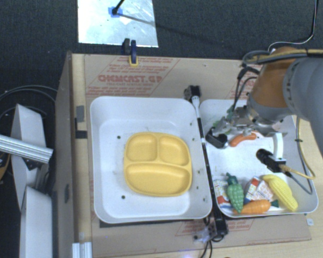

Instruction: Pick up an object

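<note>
The hand hangs over the right bin, near its upper left; whether it is spread, I cannot tell. An orange carrot lies at its 4 o'clock.

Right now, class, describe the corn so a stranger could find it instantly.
Start at the right bin, the one the arm reaches into. In its near right corner lies a toy pile; the corn is on its right side, the only yellow piece there, beside the carrot.

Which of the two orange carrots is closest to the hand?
The carrot lying right beside the hand, apart from the toy pile; the other carrot sits at the bin's near edge.
</note>
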You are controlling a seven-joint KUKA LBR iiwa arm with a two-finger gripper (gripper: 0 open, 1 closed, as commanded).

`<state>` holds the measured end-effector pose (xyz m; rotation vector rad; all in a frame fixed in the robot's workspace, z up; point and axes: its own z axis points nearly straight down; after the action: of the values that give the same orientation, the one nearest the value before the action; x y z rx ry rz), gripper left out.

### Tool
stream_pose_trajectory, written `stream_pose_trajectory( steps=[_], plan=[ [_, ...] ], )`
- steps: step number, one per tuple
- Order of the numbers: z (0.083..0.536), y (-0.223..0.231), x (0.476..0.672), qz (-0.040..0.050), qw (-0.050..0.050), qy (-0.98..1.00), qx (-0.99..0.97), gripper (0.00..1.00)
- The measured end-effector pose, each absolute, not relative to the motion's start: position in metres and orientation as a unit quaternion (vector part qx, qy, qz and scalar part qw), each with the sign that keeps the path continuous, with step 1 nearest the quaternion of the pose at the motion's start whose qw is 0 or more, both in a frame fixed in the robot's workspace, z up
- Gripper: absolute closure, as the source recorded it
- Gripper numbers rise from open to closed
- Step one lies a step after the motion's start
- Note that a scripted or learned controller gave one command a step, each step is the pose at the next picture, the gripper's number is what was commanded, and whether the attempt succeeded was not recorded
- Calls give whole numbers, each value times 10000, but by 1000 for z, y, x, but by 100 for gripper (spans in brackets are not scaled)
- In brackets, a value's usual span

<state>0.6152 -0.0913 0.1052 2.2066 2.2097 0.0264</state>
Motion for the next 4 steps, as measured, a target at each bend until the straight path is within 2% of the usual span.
stream_pose_trajectory(
  steps=[1, 2, 3, 4],
  plan=[
    [116, -90, 616, 92, 82, 7086, 7055, 100],
    [116, -90, 616, 90, 81, 7086, 7055, 0],
    [95, -79, 634, 109, 78, 7094, 7047, 0],
    [86, -115, 648, 9, -14, 7079, 7063, 0]
  ],
)
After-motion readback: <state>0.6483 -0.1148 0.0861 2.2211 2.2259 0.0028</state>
